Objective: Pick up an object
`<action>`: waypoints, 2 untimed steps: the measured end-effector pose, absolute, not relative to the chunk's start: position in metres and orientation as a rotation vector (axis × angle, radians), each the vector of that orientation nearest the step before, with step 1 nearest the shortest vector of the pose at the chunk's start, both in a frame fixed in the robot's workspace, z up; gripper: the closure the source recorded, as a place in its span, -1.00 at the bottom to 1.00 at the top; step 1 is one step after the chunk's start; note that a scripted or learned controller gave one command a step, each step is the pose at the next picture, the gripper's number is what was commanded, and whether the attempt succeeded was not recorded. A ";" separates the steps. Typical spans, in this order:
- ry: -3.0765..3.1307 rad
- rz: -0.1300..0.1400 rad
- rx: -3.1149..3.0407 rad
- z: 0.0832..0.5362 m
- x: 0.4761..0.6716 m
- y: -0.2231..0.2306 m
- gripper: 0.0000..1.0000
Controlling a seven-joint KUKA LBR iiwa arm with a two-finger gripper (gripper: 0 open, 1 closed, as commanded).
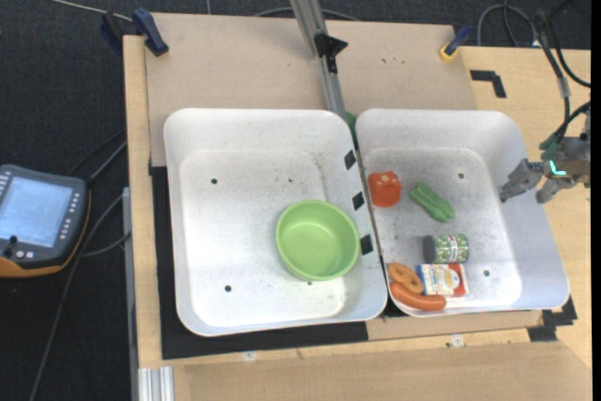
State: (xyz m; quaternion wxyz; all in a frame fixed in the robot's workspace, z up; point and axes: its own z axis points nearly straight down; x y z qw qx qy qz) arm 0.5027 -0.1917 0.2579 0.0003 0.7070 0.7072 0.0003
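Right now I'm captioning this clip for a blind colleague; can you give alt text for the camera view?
A grey two-finger gripper hangs at the right edge of the right shallow white bin, which holds a red pepper-like toy, a green pickle-shaped toy, a small can, a carton and a toy sausage. The left white bin holds a round lime-green plastic bowl.

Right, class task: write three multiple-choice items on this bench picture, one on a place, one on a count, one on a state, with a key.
1. Where does the green bowl lie?
A. left bin
B. right bin
C. bare bench

2. How many white bins stand on the bench?
A. one
B. two
C. three

3. How does the green bowl stand?
A. upside down
B. on its side
C. mouth up

Key: 1 A, it rests in the left bin. 2 B, left bin and right bin side by side. 3 C, its hollow inside faces the camera.
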 end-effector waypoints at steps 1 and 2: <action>2.221 0.001 2.221 0.258 0.503 -0.192 -1.00; 2.225 -0.004 2.224 0.196 0.505 -0.191 -1.00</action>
